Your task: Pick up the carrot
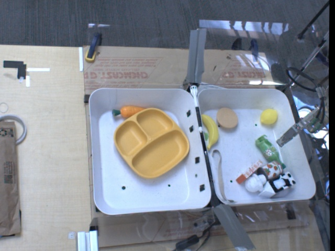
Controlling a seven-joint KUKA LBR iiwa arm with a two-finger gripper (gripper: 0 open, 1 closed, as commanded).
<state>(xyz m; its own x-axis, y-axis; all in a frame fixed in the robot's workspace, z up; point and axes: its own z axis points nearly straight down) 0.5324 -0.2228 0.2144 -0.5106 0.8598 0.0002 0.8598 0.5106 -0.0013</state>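
Observation:
The carrot (131, 110), orange with a green top, lies in the left bin (99, 156) at its back. It rests against the far rim of a yellow divided plate (152, 141). My gripper (289, 134) shows as a grey piece reaching in over the right edge of the right bin (230, 192), far to the right of the carrot. Nothing is seen held in it.
The right bin holds a banana (211, 129), a tan round disc (227, 117), a yellow lemon (269, 116), a green bottle (267, 147) and a pile of small toys (267, 178). A grey divider post (196, 56) stands behind the bins. Cables hang at the right.

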